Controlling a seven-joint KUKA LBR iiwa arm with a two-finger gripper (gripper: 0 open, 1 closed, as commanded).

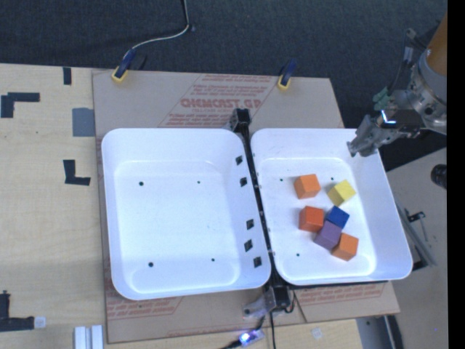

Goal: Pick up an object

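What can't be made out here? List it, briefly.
- Gripper: camera view, small and blurred over the right bin's rim; finger state unreadable.
- Arm: cut off by the right edge.
- Purple cube: partly overlaps its neighbours, so contact with the blue cube is unclear.

Both bins [174, 140] look like smooth, slightly glossy white plastic. Under them lies a matt brown cardboard sheet [218, 100] on pale wood-look bench [43, 217]. The cubes [327, 217] look matt, painted.
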